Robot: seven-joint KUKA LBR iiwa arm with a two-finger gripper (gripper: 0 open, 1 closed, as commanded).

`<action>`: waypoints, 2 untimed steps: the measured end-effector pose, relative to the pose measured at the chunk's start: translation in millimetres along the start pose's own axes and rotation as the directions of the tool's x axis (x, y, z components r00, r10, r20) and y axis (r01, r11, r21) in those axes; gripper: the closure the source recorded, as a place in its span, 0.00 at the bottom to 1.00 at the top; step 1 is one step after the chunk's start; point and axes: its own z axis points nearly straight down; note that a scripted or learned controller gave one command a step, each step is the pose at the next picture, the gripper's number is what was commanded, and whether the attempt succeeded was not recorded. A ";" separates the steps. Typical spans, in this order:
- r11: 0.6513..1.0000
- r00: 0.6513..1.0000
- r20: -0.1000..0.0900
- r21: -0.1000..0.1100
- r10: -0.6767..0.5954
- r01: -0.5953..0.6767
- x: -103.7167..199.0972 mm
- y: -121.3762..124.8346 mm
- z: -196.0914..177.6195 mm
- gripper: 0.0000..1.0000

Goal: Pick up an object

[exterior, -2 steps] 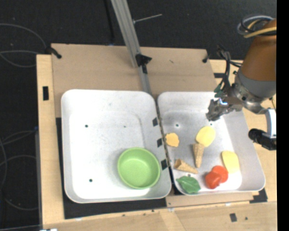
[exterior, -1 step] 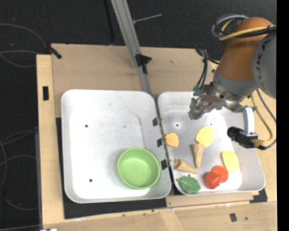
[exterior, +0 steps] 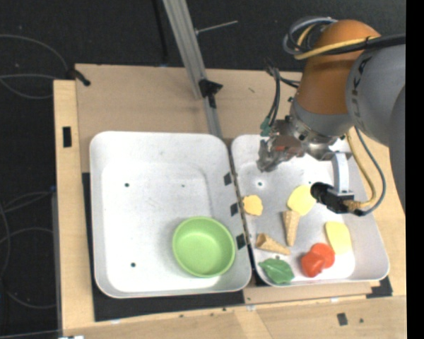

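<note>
My gripper (exterior: 267, 159) hangs over the far left part of the right bin (exterior: 371, 260), above bare floor. Nothing shows between its fingers. Nearer the camera in that bin lie several toy foods: a small yellow round piece (exterior: 252, 205), a yellow lemon-like piece (exterior: 301, 200), two cone-shaped pieces (exterior: 290, 225) (exterior: 271, 244), a yellow block (exterior: 338, 236), a red pepper (exterior: 316, 259) and a green leafy piece (exterior: 276, 270). A green bowl (exterior: 203, 246) sits in the left bin (exterior: 127, 161), near its front right corner.
A black-tipped part (exterior: 328, 195) of the arm's fittings juts over the right bin beside the lemon-like piece. A grey metal post (exterior: 191, 55) rises behind the two bins. Cables lie on the dark floor at the left.
</note>
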 end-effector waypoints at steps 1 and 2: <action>1.000 1.000 -0.003 -0.001 -0.003 0.003 54.8 15.0 -9.5 1.00; 1.000 1.000 -0.002 0.000 -0.002 0.002 100.6 25.0 -13.9 1.00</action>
